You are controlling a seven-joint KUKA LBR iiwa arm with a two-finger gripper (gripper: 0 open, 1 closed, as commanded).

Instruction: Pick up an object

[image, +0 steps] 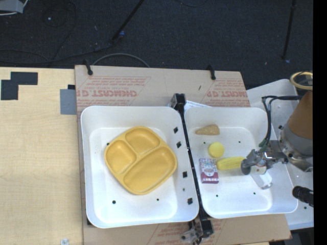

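Yellow corn-shaped toy (230,163) lying in right bin (258,208), roughly mid-floor, its right end touching or just beside hand (250,166). Reaching in from the right at bin level, grey arm with orange band (302,117) above the wrist. State of hand: cannot tell, tip too small and dark against the white floor. No object seen raised off the floor or visibly clamped, so pick judged not yet done; approach seemingly complete, closing and lifting left to do. Other candidates in same bin: yellow ball (216,149) just above the corn toy, tan bread-like piece (207,130) farther back, small red and white packet (208,170) near the divider, and a clear plastic item (262,180) just below the hand. Left bin (97,131) carrying a yellow divided plate (141,160), well apart from the hand. Both bins side by side on a cardboard sheet (153,88) over the tabletop (36,152). Likeliest target, judged by nearness alone: the corn toy.
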